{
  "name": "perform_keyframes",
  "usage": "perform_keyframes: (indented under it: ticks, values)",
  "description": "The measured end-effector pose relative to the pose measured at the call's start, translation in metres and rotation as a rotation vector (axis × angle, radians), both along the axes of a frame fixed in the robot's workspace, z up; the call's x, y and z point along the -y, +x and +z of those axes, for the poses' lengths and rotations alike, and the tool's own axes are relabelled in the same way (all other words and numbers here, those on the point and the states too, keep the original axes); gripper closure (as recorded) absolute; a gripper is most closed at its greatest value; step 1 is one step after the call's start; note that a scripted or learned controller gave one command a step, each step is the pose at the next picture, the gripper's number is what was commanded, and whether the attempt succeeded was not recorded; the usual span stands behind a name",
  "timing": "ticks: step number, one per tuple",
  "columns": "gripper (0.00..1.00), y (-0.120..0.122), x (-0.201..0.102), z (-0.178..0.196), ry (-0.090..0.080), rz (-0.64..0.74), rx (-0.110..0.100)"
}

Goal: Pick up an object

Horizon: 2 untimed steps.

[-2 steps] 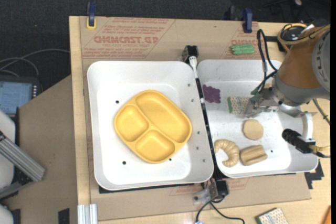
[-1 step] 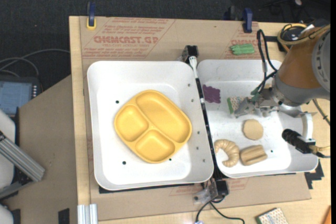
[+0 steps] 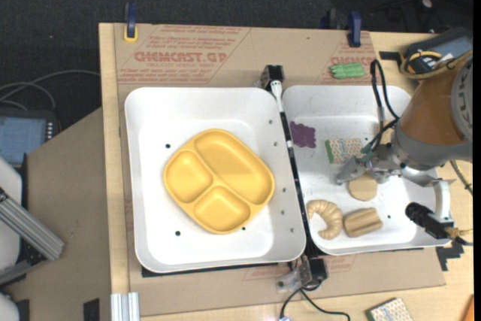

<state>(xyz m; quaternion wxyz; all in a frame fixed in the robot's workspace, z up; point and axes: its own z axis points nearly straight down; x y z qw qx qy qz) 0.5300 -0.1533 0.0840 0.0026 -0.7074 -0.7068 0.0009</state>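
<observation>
The right bin (image 3: pixel 331 98) holds a purple piece (image 3: pixel 302 135), a speckled green-edged sponge-like block (image 3: pixel 344 149), a round tan piece (image 3: pixel 362 189), a croissant (image 3: pixel 325 215) and a tan bread-like block (image 3: pixel 361 222). My gripper (image 3: pixel 366 171) hangs low over the bin's middle, right above the round tan piece and just right of the speckled block. Its metal parts overlap the round piece's upper edge. The arm's orange band (image 3: pixel 434 107) rises to the right.
The left bin (image 3: pixel 146 116) holds a yellow three-compartment plate (image 3: pixel 218 180). A green object (image 3: pixel 348 71) lies on the cardboard behind the right bin. A black clamp (image 3: pixel 272 76) sits between the bins at the back. Cables run at the right.
</observation>
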Motion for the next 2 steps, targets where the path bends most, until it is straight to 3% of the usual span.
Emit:
perform_keyframes:
  ticks: [1,2]
  values:
    - [1.0,0.0018,0.0002,0.0108,-0.002,0.001,0.005]
    - [0.0,0.0016,0.0002,0.0104,-0.002,0.0,0.005]
